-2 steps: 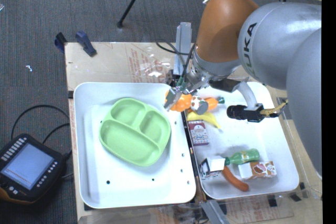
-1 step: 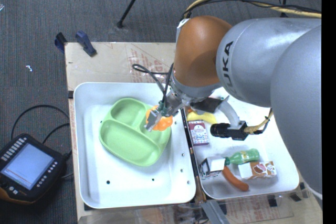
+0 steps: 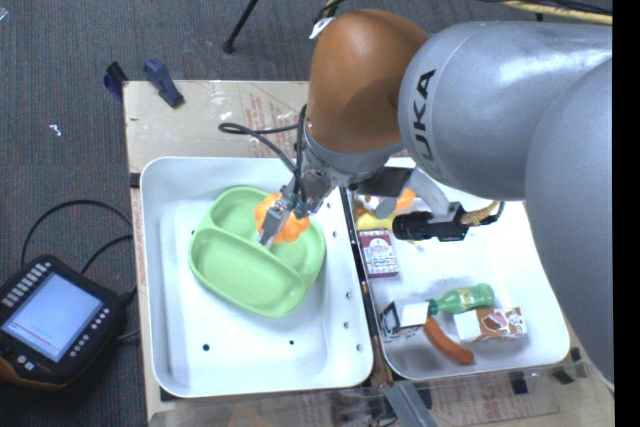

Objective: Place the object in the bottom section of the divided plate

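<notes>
A light green divided plate (image 3: pixel 222 267) lies in the left white bin (image 3: pixel 175 335), with its wide section toward the front and two smaller sections behind. An orange object (image 3: pixel 293 228) sits at the plate's back right section. My gripper (image 3: pixel 274 227) comes down right at this object, its tip overlapping the object's left side. The arm's wrist and orange band (image 3: pixel 360 85) hang above the seam between the two bins and hide the back of the plate's right edge.
The right bin (image 3: pixel 530 245) holds a red box (image 3: pixel 377 252), a green bottle (image 3: pixel 464 298), a reddish sausage-shaped item (image 3: pixel 449 341), a snack packet (image 3: pixel 497 323), a small white box (image 3: pixel 408 315) and a yellow item (image 3: pixel 376 208). A teach pendant (image 3: pixel 52 312) lies on the floor at the left.
</notes>
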Available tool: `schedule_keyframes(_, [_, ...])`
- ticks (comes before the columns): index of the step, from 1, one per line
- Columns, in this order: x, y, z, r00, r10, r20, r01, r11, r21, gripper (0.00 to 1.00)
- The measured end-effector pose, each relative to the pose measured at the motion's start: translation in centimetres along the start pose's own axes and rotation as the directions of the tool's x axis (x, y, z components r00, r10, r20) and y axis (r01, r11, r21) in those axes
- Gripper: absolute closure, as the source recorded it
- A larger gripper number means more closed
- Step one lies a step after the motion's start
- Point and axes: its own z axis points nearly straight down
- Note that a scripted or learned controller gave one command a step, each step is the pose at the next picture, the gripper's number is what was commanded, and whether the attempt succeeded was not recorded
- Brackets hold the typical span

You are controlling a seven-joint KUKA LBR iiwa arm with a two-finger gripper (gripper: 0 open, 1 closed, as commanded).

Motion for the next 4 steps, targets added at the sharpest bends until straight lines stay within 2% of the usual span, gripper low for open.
schedule_keyframes(1, [-2.0, 3.0, 1.7, 0.996, -0.092, 0.001, 0.092, 0.996, 0.000, 1.00])
schedule_keyframes(2, [-2.2, 5.3, -4.0, 0.991, 0.132, 0.001, -0.132, 0.991, -0.001, 1.00])
schedule_keyframes(3, [-0.2, 4.8, -2.2, 0.988, 0.151, 0.000, -0.151, 0.988, 0.002, 1.00])
schedule_keyframes(4, [-0.2, -0.4, 0.5, 0.909, 0.417, 0.000, -0.417, 0.909, 0.004, 1.00])
